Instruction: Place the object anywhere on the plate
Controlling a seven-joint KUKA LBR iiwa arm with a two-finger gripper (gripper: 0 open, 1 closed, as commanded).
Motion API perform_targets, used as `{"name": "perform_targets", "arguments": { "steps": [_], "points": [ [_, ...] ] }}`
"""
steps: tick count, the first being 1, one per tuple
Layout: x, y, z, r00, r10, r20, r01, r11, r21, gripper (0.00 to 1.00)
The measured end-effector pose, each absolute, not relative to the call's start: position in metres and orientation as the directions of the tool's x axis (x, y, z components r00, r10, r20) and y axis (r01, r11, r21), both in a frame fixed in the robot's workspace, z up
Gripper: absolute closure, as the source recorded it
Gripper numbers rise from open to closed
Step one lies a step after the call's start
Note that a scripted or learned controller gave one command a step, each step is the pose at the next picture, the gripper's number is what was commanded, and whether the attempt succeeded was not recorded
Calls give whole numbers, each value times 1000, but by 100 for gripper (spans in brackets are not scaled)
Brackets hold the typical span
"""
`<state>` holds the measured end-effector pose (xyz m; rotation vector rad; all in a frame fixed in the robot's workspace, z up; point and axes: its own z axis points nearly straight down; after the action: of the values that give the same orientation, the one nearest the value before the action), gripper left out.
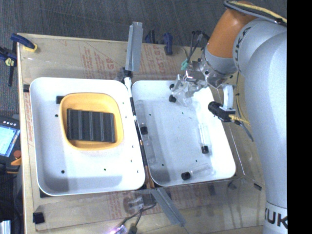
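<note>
Although much of the right side is taken up by it, we start with the grey arm, whose orange band sits above the wrist as it reaches in toward the far edge of the right bin. Beneath everything we see the surface, a brown board printed with red marks, with blue clamps at its far edge and another clamp at its far left corner. On it lie two shallow white bins side by side: the left bin and the right bin, their inner walls nearly touching. Inside the left bin we see the plate, yellow-orange with rounded corners, carrying a dark ribbed insert across its middle. In the right bin we make out a few clear, glassy things that are hard to tell from the white floor: a slim one near the right wall and another near the front edge, each with a small dark end. We cannot say for sure which of these is the task's object; all of them are in the right bin, well apart from the plate. Smallest of all, the pincer hangs over the far corner of the right bin among clear parts and wires, and we cannot tell how far apart its tips stand or whether anything is between them.
</note>
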<state>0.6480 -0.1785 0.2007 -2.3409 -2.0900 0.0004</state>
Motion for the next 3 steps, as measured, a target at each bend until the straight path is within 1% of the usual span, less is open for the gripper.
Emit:
{"name": "perform_targets", "arguments": {
  "steps": [1,2,3],
  "points": [
    [617,-82,206,-154,988,1,988,154,-5,100],
    [640,-18,208,-428,904,-1,904,428,0,100],
    [629,-6,192,-665,747,2,747,665,-3,100]
  ]
}}
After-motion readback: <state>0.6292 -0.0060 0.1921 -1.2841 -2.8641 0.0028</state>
